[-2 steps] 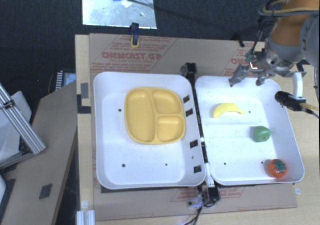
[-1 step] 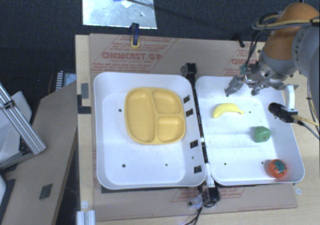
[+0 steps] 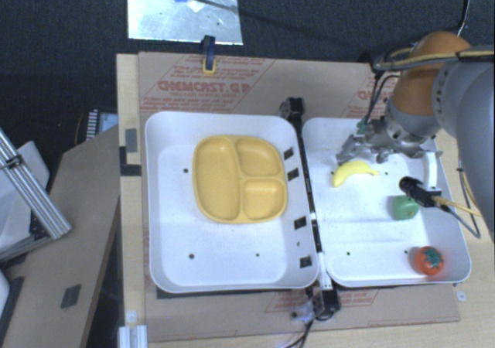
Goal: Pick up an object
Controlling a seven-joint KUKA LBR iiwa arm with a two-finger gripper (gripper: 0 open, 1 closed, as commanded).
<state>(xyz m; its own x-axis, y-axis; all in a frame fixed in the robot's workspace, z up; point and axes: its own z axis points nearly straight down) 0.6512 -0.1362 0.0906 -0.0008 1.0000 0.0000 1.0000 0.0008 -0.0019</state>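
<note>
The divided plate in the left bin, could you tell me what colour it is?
Yellow; the divided plate shows clearly in the camera view.

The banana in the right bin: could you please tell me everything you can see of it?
The banana is small, plain yellow and smooth, and looks like a plastic toy. It lies flat on the floor of the right bin, in the bin's far left part, curved with its ends pointing down toward the camera side. The gripper hangs just behind it, very close above its far edge; whether they touch cannot be told. Nothing else lies against it.
</note>
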